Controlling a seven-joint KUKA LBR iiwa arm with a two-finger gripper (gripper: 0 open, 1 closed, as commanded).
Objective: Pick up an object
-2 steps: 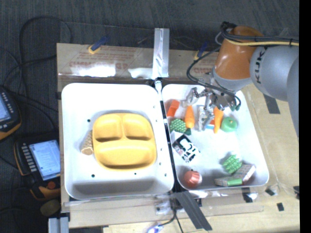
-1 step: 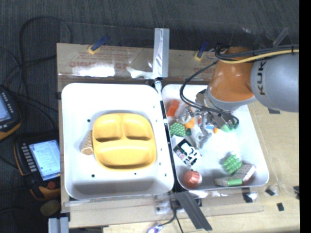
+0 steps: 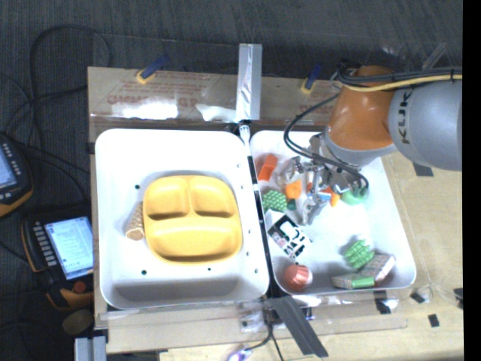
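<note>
Ridged green block [image 3: 274, 200], knobbly plastic

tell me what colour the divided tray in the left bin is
Yellow. The divided tray shows clearly in the camera view, lying in the left bin.

yellow tray [image 3: 192, 216] in left bin [image 3: 113, 201] | handheld screen [image 3: 69, 247] on floor
</note>
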